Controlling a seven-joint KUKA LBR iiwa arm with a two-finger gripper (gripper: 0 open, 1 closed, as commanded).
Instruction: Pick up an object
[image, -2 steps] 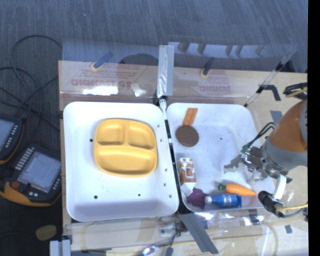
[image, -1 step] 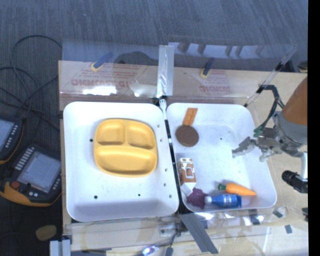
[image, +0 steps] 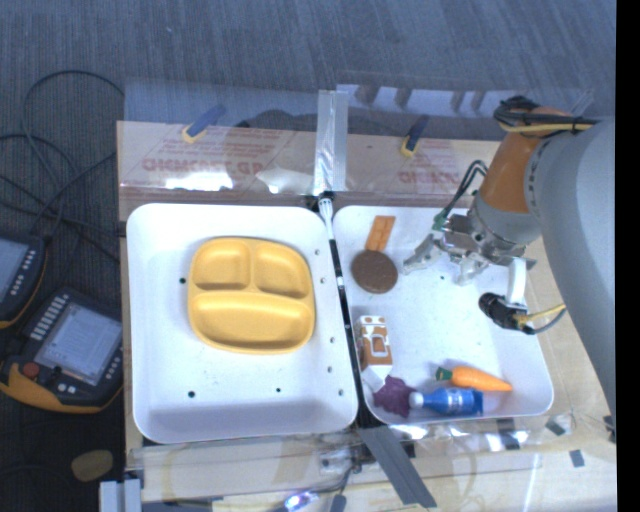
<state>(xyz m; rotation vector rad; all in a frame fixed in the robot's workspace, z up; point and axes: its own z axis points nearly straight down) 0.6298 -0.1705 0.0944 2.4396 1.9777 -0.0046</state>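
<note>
Your gripper (image: 447, 256) hung over the right bin (image: 530, 395) w/ fingers spread, nothing between them; brown paddle (image: 375, 262) lay at its 9 o'clock.

High slanted view over both bins (image: 140, 300)

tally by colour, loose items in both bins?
Yellow: 1, the tray, left bin
Brown: 1, the paddle
Orange: 1, the carrot
Blue: 1, the bottle
Purple: 1, the purple piece
Brown and white: 1, the small box
Total: 6
</note>
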